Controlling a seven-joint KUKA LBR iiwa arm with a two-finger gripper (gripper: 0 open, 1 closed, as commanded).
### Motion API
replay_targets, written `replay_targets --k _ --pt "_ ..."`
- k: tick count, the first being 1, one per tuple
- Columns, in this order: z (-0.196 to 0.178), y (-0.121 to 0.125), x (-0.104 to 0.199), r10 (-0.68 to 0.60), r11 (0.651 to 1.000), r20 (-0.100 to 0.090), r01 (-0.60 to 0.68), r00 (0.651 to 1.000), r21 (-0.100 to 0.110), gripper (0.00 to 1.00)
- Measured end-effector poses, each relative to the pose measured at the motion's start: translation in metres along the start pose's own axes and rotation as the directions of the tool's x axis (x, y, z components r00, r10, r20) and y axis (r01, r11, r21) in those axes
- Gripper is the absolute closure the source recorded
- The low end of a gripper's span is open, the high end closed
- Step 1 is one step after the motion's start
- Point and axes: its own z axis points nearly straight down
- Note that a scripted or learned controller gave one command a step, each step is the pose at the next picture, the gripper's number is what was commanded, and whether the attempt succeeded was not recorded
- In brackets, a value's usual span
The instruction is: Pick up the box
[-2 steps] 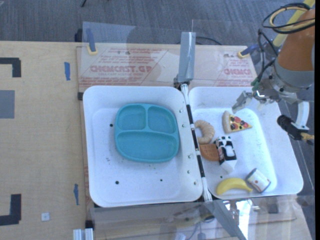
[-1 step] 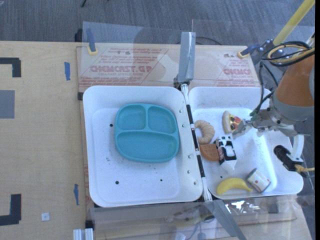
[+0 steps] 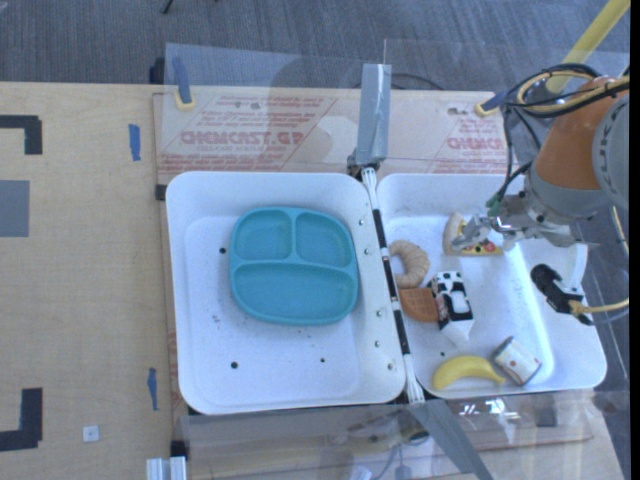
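A teal divided plate (image 3: 295, 266) sits centred in the left bin (image 3: 190, 298), open white floor all round it. Right of the plate, past the shared rim, the right bin (image 3: 590, 353) holds a bagel (image 3: 409, 261), a black-and-white box (image 3: 453, 299) beside it near mid-bin, and a banana (image 3: 467, 372) at the near edge. The jaws (image 3: 480, 230) hang at the far wall; their state cannot be told.
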Motion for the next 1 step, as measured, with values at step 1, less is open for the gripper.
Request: replay_targets --k 1 --pt "-0.103 0.0527 0.017 0.056 0.998 -0.004 -0.056 0.998 0.012 0.0"
